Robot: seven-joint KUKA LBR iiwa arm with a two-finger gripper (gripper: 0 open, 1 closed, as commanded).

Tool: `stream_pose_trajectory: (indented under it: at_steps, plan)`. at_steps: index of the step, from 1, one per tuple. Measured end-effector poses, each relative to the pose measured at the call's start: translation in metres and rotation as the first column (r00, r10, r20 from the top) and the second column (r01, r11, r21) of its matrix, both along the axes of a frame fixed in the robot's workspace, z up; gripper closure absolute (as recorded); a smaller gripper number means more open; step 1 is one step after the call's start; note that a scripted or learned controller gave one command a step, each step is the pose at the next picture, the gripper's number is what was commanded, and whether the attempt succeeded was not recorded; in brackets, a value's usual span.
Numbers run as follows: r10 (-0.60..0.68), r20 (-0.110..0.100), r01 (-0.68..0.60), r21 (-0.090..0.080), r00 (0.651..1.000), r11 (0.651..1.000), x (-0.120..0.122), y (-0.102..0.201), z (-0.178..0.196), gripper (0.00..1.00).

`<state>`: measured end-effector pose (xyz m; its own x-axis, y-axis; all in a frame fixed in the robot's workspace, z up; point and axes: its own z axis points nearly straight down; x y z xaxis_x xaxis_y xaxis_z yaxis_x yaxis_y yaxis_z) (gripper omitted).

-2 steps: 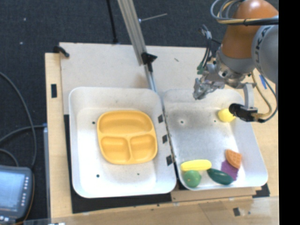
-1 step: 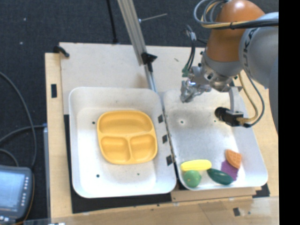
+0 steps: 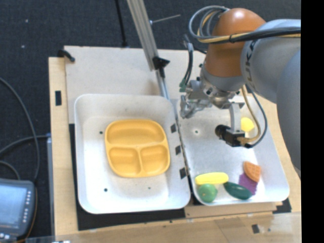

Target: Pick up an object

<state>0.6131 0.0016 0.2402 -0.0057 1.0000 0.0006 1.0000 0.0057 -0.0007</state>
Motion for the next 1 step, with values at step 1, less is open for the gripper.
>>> stream_pose_trajectory:
  at_steps: [1]
  plan:
    - [0.001,0.000,-0.001,0.001,1.000,1.000,-0.0167,0.0518,-0.0094,1.00]
